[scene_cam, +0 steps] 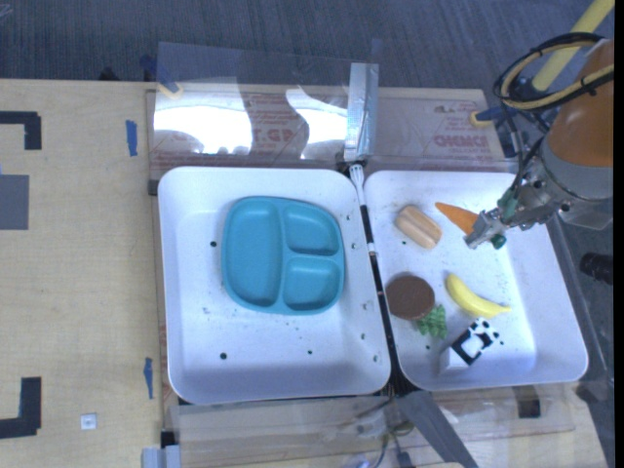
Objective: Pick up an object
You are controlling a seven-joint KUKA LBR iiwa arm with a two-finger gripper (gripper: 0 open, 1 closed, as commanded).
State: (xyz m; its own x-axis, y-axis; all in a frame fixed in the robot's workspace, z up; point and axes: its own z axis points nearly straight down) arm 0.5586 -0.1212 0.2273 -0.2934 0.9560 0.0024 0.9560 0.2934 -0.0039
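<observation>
The right bin (546,354) holds a tan bread roll (418,226), an orange carrot (456,215), a yellow banana (474,298), a brown round patty (410,295), a green broccoli piece (433,322) and a black-and-white block (475,341). My gripper (486,232) hangs over the upper right of this bin, its tips just right of the carrot's thick end. The view is too small to tell how the tips stand or whether they touch the carrot.
The left bin (185,261) carries a blue divided plate (284,254). A clear shiny panel (253,115) stands behind the bins. Yellow and black cables (546,66) loop above the wrist at the right. Wooden bench lies to the left.
</observation>
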